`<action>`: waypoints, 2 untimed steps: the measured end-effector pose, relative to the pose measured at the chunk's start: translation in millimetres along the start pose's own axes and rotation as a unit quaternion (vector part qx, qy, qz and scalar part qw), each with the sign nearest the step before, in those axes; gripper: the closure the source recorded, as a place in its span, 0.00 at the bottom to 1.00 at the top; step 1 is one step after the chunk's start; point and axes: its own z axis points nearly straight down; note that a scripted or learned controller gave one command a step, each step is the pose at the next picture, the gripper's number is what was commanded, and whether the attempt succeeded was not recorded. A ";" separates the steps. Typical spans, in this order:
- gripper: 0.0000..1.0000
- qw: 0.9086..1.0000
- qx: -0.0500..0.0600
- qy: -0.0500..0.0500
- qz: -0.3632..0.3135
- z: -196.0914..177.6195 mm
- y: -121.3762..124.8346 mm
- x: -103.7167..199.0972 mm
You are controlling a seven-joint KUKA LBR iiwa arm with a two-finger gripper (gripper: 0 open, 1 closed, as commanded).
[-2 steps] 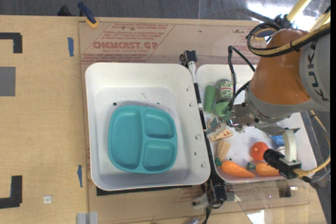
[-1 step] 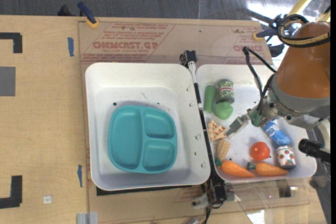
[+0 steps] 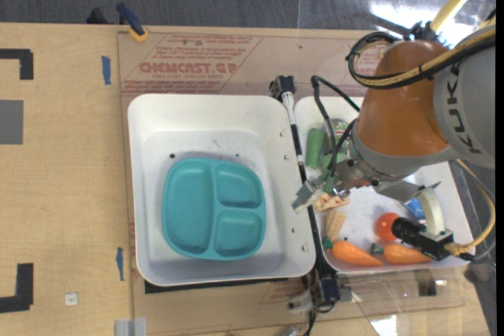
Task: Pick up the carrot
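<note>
Camera view shows the tapered orange plastic carrot (image 3: 356,252) lying at the lower edge of the right white bin (image 3: 441,267), lower right of frame. It looks light, stiff, slippery; grip its thick middle. Gripper (image 3: 319,197) hovers above-left, opening unclear.

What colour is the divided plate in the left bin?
Teal, seen clearly in the camera view: the divided plate is one solid colour.

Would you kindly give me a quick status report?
Gripper over right bin, near its left wall. Carrot lies at front edge, not gripped. Second carrot beside it.
</note>
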 end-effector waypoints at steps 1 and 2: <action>0.00 0.958 -0.002 -0.003 -0.288 -14.4 -4.3 -9.5; 0.00 0.970 -0.004 -0.007 -0.241 -45.9 -36.3 -96.3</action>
